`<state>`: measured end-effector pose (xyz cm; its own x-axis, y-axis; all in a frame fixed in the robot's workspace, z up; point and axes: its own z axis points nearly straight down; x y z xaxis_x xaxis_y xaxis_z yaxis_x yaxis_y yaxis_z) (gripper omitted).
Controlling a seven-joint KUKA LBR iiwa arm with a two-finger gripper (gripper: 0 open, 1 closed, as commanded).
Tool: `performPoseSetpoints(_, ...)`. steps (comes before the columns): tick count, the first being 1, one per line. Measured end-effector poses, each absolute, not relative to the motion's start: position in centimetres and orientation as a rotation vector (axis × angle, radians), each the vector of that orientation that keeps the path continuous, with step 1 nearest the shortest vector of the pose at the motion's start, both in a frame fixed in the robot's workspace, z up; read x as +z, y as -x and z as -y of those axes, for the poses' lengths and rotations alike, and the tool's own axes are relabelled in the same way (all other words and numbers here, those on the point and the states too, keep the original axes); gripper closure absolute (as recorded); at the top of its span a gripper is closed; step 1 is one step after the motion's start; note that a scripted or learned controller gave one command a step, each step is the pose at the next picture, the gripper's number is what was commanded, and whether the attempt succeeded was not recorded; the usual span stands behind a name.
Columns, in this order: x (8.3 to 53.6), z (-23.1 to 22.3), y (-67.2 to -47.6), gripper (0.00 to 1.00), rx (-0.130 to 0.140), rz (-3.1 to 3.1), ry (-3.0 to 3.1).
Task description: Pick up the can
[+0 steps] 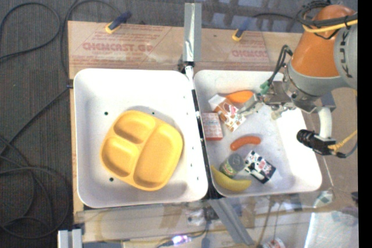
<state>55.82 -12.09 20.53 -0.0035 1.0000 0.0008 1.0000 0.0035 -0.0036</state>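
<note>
Left bin (87, 101): yellow divided tray (142, 149). Right bin (302, 165): can (235, 164) near front edge, touching banana (231, 182); black-and-white carton (259, 166) just beside; sausage (245, 142), red packet (211, 126), patterned box (228, 113), orange item (239, 96) partly hidden. Gripper (256, 103) over right bin's back, well apart from can, gripping nothing.

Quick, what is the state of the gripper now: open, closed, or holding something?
Gripper: cannot be told; it is above the right bin, apart from the can.
</note>
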Motion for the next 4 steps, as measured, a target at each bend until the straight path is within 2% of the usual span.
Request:
performPoseSetpoints(1,10.7,10.7,-59.0,0.0,-0.003,2.068,2.368)
performPoseSetpoints(2,11.3,10.7,-58.9,1.0,0.002,2.065,2.364)
performPoseSetpoints(3,23.9,9.4,-58.0,1.0,0.01,1.577,2.718)
performPoseSetpoints(4,22.5,8.0,-61.3,1.0,0.011,0.923,3.005)
